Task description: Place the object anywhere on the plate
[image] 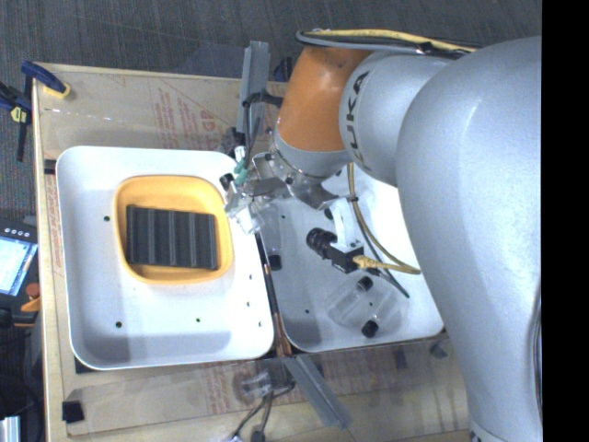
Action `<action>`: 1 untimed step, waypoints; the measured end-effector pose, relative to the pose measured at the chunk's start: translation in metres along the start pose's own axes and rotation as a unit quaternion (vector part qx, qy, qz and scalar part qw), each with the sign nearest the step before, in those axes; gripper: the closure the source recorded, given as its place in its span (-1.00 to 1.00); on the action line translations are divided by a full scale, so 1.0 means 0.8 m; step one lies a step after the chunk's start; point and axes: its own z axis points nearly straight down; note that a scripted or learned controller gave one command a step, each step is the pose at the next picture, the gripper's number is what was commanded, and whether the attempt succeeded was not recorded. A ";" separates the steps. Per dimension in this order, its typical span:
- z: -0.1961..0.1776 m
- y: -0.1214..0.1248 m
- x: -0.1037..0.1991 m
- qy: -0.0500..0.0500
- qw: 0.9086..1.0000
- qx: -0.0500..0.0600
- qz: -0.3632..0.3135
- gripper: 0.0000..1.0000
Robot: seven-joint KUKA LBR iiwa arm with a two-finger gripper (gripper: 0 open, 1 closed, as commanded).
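1 arm (460,155), 2 bins (83,339), 1 plate (175,196) (yellow).

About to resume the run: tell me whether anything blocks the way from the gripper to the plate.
Nothing visible does. The gripper hangs right by the right rim of the yellow plate, near the right wall of the left bin. The loose items lie in the right bin, off that path.

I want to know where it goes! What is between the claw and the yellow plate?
In the camera view, just bare white bin floor separates the claw from the yellow plate, whose right rim sits right beside it.
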 end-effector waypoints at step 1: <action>0.000 0.000 0.000 0.000 1.000 0.000 0.000 -1.00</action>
